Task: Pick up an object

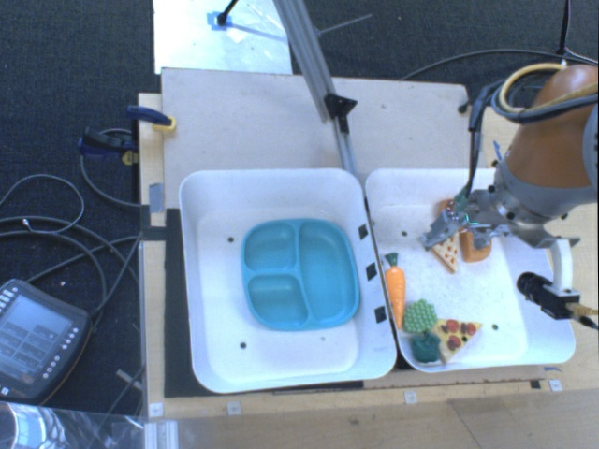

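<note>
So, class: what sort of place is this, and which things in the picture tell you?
Probably a robotics lab test bench: a robot arm reaches over two white bins, toy food such as a carrot lies inside, and a control pendant sits alongside.

**Arm bent low, gripper angled to the lower left**

The grey arm [552, 157] enters from the right edge, its broad orange band uppermost and the grey wrist section just below it. The wrist tilts down and toward the left. The gripper [447, 235] sits at the arm's left end, its metal fingers [437, 238] pointing down-left, low over the surface. Whether the fingers are spread or closed is not clear from this angle
</note>
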`<state>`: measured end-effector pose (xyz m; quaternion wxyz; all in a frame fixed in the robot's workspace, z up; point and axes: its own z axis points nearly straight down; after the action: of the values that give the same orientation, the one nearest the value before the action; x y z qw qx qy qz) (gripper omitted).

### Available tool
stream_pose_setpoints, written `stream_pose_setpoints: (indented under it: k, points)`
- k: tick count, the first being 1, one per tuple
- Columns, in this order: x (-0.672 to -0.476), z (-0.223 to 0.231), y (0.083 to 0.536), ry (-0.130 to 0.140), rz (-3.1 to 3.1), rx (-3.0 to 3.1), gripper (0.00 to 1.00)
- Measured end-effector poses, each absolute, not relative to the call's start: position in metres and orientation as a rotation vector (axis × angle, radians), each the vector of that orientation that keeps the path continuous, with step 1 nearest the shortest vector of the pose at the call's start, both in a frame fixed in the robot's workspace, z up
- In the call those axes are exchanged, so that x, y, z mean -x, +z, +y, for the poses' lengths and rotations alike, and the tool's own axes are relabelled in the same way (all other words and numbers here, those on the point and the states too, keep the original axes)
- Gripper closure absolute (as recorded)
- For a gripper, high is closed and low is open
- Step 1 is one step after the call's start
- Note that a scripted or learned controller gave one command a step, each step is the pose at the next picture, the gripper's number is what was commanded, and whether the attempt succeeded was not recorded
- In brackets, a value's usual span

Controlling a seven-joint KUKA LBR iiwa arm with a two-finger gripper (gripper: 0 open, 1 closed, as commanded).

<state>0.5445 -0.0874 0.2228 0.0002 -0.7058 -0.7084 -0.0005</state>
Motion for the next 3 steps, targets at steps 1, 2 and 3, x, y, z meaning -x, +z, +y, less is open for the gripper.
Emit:
stream_pose_setpoints:
  k: [1, 2, 3]
  points:
    - [-0.545, -0.088, 0.223, -0.002, -2.224, 2.22, 0.0]
    - [-0.542, -0.088, 0.181, 0.003, -2.219, 2.219, 0.0]
    - [-0.534, -0.094, 0.134, 0.004, -2.218, 2.219, 0.0]
